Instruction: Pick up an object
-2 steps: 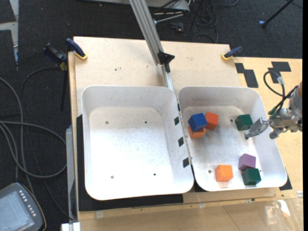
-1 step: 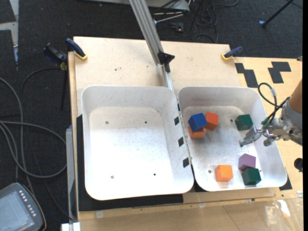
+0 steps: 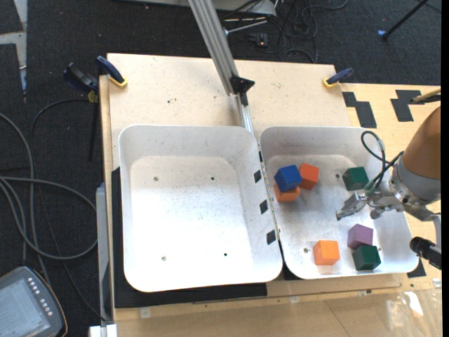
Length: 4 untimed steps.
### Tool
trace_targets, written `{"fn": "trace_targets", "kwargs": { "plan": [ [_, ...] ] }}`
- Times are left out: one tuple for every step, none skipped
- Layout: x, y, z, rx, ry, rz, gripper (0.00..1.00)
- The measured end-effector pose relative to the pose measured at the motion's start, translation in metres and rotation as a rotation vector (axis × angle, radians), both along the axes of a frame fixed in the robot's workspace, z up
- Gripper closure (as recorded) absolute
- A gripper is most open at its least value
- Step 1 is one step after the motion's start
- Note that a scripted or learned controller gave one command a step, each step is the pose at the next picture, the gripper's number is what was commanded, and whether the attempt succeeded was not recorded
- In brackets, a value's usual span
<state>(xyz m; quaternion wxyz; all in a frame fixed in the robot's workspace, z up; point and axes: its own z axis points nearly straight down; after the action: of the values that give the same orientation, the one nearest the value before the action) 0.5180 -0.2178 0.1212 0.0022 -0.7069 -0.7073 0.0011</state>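
My gripper hangs in the right bin, fingers slightly parted, gripping nothing; purple cube sits near at five o'clock, so I judge the pick not yet made

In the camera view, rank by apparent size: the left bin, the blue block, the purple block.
1. left bin, by far the largest.
2. blue block.
3. purple block, though it looks close to the blue one, so that order is unsure.
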Motion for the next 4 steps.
{"fn": "trace_targets", "kwargs": {
  "plan": [
    [0.001, -0.001, 0.013, -0.002, -0.006, 0.000, 1.00],
    [-0.002, -0.004, 0.057, -0.004, -0.010, 0.000, 1.00],
    [-0.001, -0.005, 0.082, -0.004, -0.009, 0.002, 1.00],
    [0.002, 0.054, 0.077, 0.000, -0.005, 0.007, 1.00]
  ]
}}
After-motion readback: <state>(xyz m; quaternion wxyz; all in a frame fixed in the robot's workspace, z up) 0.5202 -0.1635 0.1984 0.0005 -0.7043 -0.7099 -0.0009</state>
